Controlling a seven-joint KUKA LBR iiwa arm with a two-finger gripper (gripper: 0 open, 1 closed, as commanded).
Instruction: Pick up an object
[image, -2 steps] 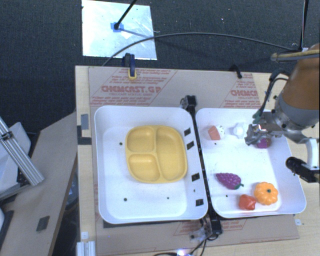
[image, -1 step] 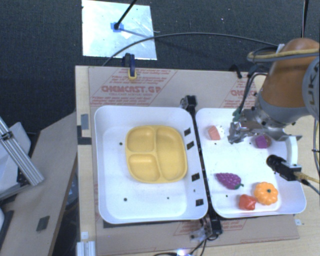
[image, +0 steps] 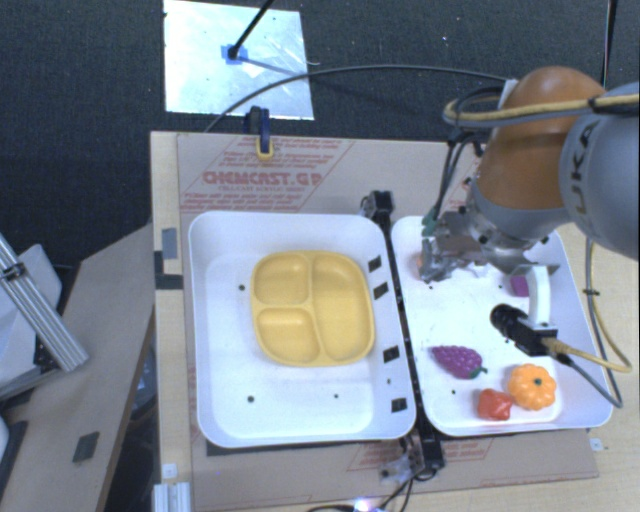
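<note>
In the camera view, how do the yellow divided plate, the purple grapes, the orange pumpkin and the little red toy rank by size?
Largest to smallest, as they look:
1. Yellow divided plate, by far.
2. Purple grapes and orange pumpkin: too alike to rank.
3. Little red toy.

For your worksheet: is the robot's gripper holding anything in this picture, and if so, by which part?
It cannot be told. The gripper is low in the right bin, with no toy seen between its fingers.
</note>
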